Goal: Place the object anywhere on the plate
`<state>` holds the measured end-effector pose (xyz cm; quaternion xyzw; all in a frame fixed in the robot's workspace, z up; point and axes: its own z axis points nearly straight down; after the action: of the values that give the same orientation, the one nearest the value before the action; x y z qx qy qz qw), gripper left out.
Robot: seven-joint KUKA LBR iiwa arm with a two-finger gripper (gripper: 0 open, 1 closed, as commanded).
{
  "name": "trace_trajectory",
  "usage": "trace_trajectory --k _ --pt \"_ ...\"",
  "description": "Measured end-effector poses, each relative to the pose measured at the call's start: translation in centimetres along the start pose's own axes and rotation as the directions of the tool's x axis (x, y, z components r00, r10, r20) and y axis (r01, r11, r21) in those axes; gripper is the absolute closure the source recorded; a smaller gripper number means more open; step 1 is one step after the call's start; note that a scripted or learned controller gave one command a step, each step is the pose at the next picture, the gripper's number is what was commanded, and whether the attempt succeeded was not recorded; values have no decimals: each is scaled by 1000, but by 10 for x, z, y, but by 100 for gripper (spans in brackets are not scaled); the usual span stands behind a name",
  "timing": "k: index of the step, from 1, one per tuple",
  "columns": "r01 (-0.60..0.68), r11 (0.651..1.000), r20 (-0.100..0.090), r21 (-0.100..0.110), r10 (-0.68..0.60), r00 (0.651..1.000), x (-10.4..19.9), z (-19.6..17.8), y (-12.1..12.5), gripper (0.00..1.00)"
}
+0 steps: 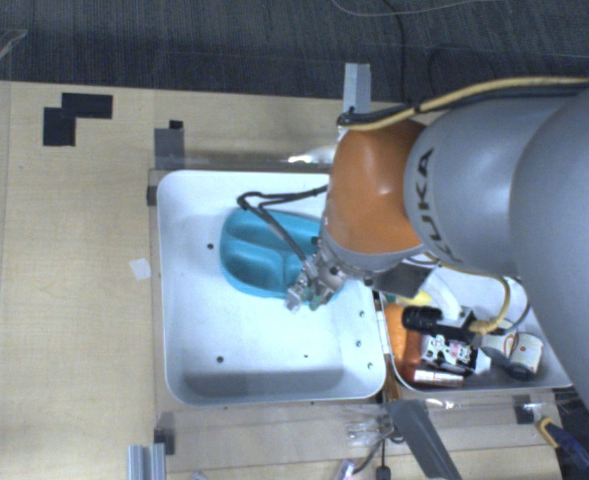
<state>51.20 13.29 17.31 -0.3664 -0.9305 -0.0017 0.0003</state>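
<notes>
Even, fairly bright overhead light, soft focus throughout. The shallow white plastic bin [264,368] on the left shows a grey shadow along its near wall. The big grey metal arm [534,198] looms blurred at right; a faint sheen crosses the pale wooden table [64,298].

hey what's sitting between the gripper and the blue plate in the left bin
Nothing lies between them. In the camera view the gripper sits right at the blue plate's right edge, overlapping it, with no bare bin floor showing between.

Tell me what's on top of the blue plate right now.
The pincer sits at the blue plate right edge, and the arm's orange band covers that side; whether an object lies there is hidden.
</notes>
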Motion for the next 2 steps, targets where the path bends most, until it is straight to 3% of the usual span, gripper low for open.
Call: trace_trajectory --k 1,2 --pt "-23 1000 0 1 23 1000 -52 3 52 100" --pt "-111 994 6 -16 111 994 29 80 16 100"
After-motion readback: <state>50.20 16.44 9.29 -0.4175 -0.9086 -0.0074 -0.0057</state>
